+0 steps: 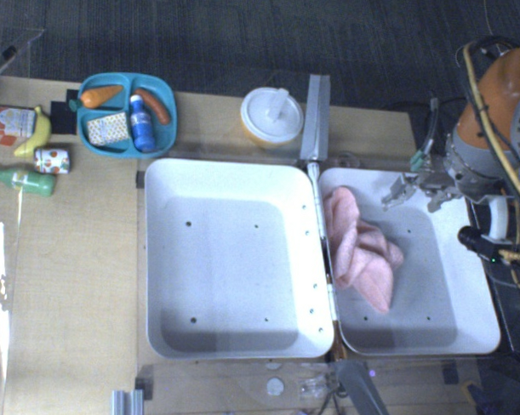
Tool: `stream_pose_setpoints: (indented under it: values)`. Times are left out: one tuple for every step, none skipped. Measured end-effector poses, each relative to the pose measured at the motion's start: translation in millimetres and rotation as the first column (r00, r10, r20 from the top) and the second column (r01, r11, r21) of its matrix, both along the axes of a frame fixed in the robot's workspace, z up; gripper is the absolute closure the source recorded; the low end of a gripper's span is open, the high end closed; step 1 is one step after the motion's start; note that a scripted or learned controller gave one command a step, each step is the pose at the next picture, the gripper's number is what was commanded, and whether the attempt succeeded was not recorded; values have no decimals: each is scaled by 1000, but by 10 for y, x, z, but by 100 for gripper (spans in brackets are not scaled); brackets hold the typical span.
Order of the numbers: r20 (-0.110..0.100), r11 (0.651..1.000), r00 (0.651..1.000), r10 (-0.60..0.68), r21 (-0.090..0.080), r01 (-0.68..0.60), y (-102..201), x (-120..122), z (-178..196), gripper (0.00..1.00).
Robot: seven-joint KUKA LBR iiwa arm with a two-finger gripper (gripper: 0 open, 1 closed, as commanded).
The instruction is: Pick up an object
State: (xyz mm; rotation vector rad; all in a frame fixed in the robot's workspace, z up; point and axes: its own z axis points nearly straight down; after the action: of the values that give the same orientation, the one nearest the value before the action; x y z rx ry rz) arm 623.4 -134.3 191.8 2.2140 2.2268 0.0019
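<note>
And the gripper (418,187) hangs with its fingers spread, nothing between them, over the right bin's (460,337) far edge. The pink cloth (361,253) lies down-left of it, crumpled against the divider wall, its long axis running near-to-far.

one fixed camera looks down from above at a slant, far enough to take in both white bins, the left bin (232,261) and the right bin (443,319), side by side on the surface (61,306). the arm (502,92) enters from the right edge.
</note>
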Motion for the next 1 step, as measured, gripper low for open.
stream_pose_setpoints:
  values:
    - [-1,996,996,85,0,-85,50,-397,-910,0]
